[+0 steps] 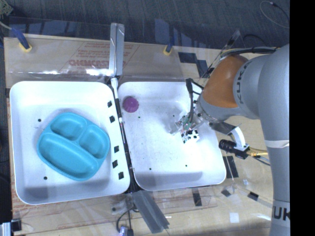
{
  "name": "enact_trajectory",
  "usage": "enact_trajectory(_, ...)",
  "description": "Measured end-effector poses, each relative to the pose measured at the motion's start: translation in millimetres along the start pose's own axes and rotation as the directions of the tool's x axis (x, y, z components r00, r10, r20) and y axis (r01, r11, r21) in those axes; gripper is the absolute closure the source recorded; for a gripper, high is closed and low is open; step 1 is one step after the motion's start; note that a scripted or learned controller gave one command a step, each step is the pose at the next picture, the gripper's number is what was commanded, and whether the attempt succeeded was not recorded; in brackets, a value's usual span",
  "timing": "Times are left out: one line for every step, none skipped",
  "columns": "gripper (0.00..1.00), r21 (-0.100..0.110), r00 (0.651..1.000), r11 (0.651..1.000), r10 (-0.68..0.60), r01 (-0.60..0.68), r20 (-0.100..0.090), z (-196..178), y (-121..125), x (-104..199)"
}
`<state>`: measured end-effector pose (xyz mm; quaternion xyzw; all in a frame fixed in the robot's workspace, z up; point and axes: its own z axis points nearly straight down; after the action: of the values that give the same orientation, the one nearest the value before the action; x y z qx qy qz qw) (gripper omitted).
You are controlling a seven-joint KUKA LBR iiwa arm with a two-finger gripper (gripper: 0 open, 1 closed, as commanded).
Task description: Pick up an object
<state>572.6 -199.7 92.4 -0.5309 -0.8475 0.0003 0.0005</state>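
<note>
Gripper (pixel 187 130) hangs low over the right part of the right bin (pixel 147 173), at the end of the grey arm (pixel 266 87) that reaches in from the right, its orange band (pixel 221 85) bent down above the wrist. Whether its fingers are spread or closed cannot be told; the tip is a small blurred cluster of metal and black-and-white parts, and nothing can be made out between them.

Both bins sit side by side on a pale wooden bench (pixel 59 58), which carries red printed lettering under a clear sheet behind the left bin. Dark carpet (pixel 147 9) lies beyond the bench. A grey bar (pixel 117 48) stands up behind the seam between the bins, and black tape marks dot the divider and the bench at the front right.

Inside the left bin (pixel 22 146) lies a blue divided tray (pixel 74 145), three compartments, flat on the floor and taking up the middle. Inside the right bin, a small purple ball (pixel 130 104) rests near the back left corner, well apart from the gripper.
</note>
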Motion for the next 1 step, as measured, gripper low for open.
enact_trajectory(0.0, -0.001, 0.996, 0.996, 0.094, -0.094, 0.0, 0.1, 80.3, 32.9)
